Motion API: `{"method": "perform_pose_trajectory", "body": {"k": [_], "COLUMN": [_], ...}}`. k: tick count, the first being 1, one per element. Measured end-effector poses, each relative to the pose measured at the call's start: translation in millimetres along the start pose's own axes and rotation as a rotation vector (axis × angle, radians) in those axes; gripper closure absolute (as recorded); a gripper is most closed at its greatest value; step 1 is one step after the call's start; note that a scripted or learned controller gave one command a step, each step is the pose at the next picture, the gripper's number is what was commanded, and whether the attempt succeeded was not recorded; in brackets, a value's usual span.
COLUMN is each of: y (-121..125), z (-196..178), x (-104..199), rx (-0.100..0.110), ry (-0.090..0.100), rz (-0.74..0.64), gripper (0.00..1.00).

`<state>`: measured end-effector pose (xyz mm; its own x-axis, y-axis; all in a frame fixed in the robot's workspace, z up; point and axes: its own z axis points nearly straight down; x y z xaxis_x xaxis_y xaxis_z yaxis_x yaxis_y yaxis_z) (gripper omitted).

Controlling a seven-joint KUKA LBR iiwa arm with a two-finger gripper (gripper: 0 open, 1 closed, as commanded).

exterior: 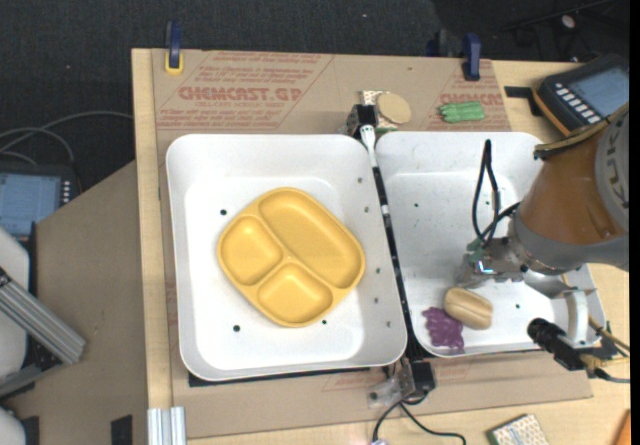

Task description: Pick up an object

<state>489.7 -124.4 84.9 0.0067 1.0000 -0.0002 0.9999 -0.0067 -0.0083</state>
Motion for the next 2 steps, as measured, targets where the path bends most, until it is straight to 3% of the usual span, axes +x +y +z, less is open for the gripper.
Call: {"method": "perform_pose_trajectory", "body": {"k": [1, 2], "y": [59.1, 88.2], "z": [-106.8, -100.5], "x": [43.8, 107.4], "rx": [-0.023, -0.013], "ry": [-0.001, 0.001], "rz": [-0.014, -0.014], "gripper": [1.00, 1.00]}}
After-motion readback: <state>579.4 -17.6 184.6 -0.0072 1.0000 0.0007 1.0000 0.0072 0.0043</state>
